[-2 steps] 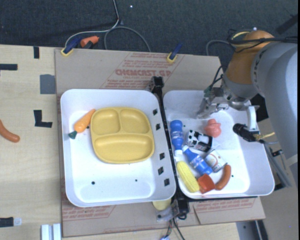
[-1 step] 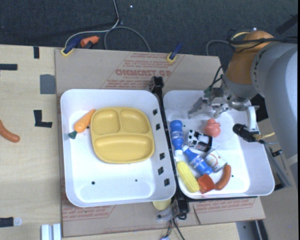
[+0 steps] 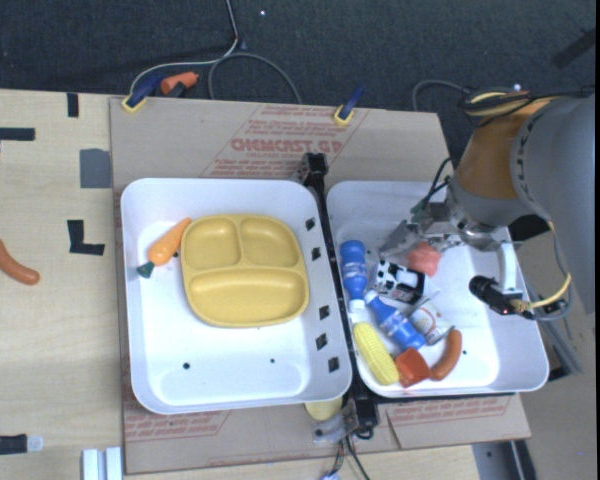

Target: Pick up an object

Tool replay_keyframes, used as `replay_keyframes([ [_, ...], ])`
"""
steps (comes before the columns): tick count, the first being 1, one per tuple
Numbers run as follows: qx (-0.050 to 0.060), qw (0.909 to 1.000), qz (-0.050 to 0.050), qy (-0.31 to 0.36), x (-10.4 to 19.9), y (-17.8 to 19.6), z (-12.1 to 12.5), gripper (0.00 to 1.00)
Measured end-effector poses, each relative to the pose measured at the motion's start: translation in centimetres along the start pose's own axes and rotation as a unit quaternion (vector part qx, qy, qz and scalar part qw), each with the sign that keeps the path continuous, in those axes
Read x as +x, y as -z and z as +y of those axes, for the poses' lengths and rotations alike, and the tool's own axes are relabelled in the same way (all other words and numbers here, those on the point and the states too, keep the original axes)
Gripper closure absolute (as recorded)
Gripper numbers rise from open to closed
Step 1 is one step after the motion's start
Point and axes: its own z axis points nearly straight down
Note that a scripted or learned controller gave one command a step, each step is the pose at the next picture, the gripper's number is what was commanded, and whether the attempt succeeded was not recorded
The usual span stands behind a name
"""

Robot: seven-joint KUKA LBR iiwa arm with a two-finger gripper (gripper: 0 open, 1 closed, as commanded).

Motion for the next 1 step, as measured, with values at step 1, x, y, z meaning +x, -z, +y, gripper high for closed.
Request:
replay_keyframes([
  [1,0.0,1.0,-0.001,0.0,-0.08,1.05,0.11,1.0],
])
